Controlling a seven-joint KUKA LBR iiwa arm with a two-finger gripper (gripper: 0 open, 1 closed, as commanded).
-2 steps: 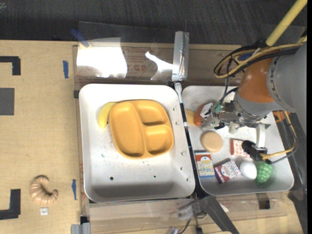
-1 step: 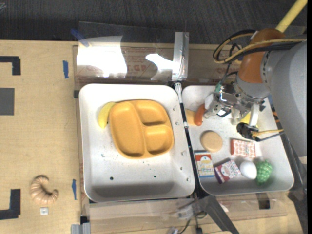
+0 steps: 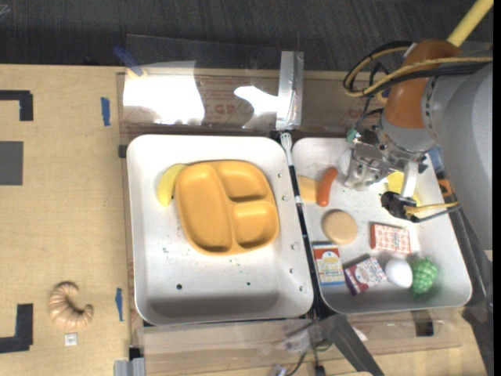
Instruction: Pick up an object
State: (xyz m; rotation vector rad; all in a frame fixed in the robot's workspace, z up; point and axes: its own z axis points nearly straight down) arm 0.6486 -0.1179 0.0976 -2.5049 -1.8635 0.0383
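Towering closest to the lens, the grey arm point(image 3: 462, 131) comes in from the right, its orange band point(image 3: 407, 104) sitting just above the wrist. Beneath it all, the tan bench point(image 3: 63, 210) spreads out wide. On it, the left bin point(image 3: 156, 276) and the right bin point(image 3: 448, 249) sit side by side, rims touching.

Over to the left bin: a big orange divided tray point(image 3: 227, 206) lies in its middle, and a yellow banana-like piece point(image 3: 165, 183) peeks out from under the tray's left edge.

Now the right bin, where the action is. The gripper point(image 3: 362, 171) hangs over the far part of this bin, and whether it is clenched or released, I cannot tell from up here. Nothing is visibly caught in it. Just beside it, to its left, lies an orange-red sausage point(image 3: 326, 186), tilted, close to the bin's left wall. Near that sits a round tan disc point(image 3: 340, 226). Along the near side: a small box point(image 3: 327, 263), a red packet point(image 3: 365, 274), a patterned card point(image 3: 390, 239), a green bumpy ball point(image 3: 424, 276) and a white egg point(image 3: 399, 273) touching it.

Well apart, out on the bench, a croissant point(image 3: 70, 304) rests alone.
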